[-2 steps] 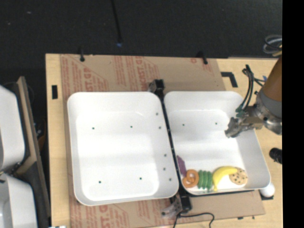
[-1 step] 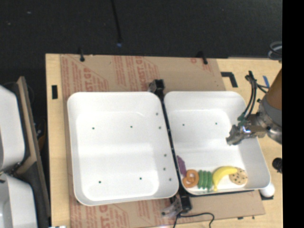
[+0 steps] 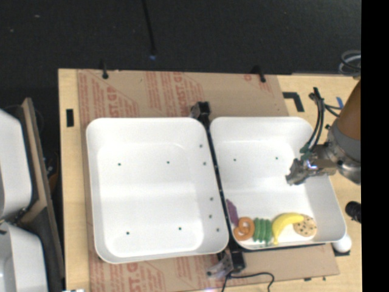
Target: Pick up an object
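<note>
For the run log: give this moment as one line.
gripper: above right bin, holding nothing | banana, cookie, green toy, orange ring: near wall

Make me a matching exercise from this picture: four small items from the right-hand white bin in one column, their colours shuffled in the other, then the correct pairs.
All four lie along the near wall of the right-hand white bin.

Things:
1. ring-shaped doughnut toy
2. ridged, caterpillar-like toy
3. curved banana toy
4. round speckled cookie toy

Colours:
A. yellow
B. tan with dark spots
C. orange
D. green

Pairs: 1-C, 2-D, 3-A, 4-B
</note>
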Action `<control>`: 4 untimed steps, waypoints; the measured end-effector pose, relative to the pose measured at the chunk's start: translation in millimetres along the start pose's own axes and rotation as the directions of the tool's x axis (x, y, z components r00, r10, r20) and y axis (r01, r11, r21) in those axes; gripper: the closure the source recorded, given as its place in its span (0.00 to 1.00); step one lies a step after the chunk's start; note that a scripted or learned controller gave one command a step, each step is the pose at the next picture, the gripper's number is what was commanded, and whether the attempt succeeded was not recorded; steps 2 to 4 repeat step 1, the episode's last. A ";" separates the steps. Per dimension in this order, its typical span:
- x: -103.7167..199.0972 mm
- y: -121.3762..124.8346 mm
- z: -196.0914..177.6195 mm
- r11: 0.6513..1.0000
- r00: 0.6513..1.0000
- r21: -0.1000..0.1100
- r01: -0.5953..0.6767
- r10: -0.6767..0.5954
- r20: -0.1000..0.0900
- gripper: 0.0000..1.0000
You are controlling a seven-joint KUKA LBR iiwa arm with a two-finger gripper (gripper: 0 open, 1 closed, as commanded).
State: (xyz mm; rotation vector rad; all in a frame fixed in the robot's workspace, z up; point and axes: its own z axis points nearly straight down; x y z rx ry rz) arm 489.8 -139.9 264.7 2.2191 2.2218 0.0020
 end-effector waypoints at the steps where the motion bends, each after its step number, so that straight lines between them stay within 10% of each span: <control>1: 10.2 -0.6 26.0 1.000 1.000 0.003 -0.001 0.001 0.000 1.00; 4: 10.2 -0.6 26.0 1.000 1.000 0.003 -0.001 0.001 0.000 1.00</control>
